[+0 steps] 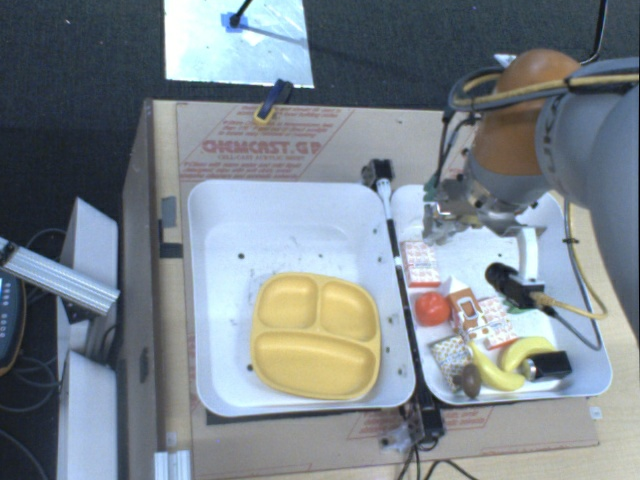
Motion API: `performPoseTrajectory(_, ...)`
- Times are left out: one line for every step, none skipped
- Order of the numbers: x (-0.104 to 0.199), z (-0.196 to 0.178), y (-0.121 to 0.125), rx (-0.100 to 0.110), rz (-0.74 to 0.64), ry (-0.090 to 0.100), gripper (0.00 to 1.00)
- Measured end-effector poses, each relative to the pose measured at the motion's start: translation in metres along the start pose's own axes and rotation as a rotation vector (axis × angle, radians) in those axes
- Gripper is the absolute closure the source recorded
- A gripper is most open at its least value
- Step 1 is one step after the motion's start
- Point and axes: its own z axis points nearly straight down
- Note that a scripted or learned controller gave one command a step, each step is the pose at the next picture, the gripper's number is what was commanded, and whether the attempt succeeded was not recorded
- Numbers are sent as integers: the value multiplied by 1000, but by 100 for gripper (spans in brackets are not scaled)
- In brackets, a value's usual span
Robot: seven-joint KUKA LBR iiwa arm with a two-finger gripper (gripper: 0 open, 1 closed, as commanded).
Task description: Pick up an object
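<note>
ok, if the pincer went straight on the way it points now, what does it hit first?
Pointing down, the pincer would probably meet bare floor of the right bin, just beyond the packet. Depth is unclear from this slant, so it might clip the packet's far edge instead.

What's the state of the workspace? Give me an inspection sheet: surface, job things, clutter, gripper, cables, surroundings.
Surface: left bin and right bin side by side on cardboard.
Job's things: banana, red ball, striped box, black block in the right bin.
Clutter: yellow plate in the left bin.
Grippers: the gripper hangs over the right bin's far end.
Cables: dark cords left of the bins.
Surroundings: shiny sheet on dark carpet.
</note>
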Motion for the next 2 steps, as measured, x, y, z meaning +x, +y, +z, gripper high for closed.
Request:
performPoseTrajectory(26,-33,-37,0,-3,2,100)
performPoseTrajectory(57,-48,-37,0,-3,2,100)
